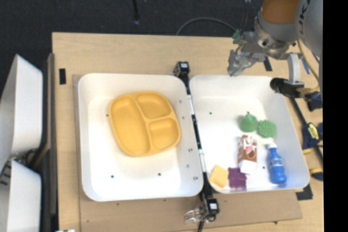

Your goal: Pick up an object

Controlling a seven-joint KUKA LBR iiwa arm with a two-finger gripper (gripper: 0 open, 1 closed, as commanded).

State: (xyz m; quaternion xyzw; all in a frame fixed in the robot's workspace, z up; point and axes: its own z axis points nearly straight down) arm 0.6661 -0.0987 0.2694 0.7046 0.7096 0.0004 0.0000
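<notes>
My gripper (237, 67) hangs above the far edge of the right bin (217, 96), with nothing between its fingers. In that bin, toward its near right part, lie a green pepper-like toy (248, 122), a green bumpy ball (267, 128), a blue bottle (276, 165), a brown and white packet (247, 150), a purple block (236, 177) and a yellow block (219, 175). All of them sit well in front of the gripper, apart from it.
The left bin (92, 171) holds a yellow divided plate (144, 123). A black clamp (181, 68) sits at the far end of the seam between the bins. Cables and tools lie along the bench's right edge (307, 117).
</notes>
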